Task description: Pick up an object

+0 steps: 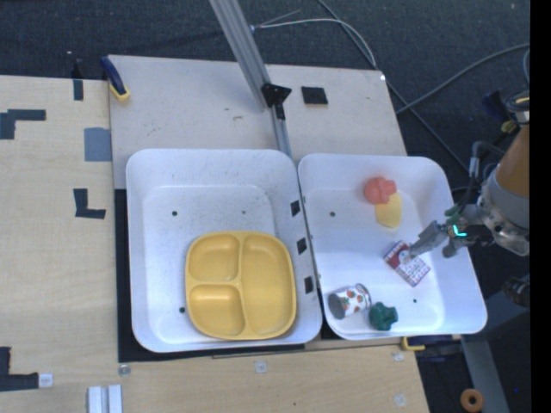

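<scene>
We see a yellow divided plate (pixel 241 285) in the left bin (pixel 146 231), lower middle of the frame, and cables (pixel 344 28) along the top.

A yellow divided plate (pixel 241 284) is seen in the left bin (pixel 146 231). In the right bin (pixel 344 179), the tool (pixel 417 249) is positioned at a red-and-white packet (pixel 408 265).

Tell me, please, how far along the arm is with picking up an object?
Done: the tool has reached into the right bin, at the red-and-white packet. In hand: nothing visibly held; the packet lies on the bin floor. Left: grasping and lifting it. The pink, yellow, green items and small cup lie untouched.
</scene>
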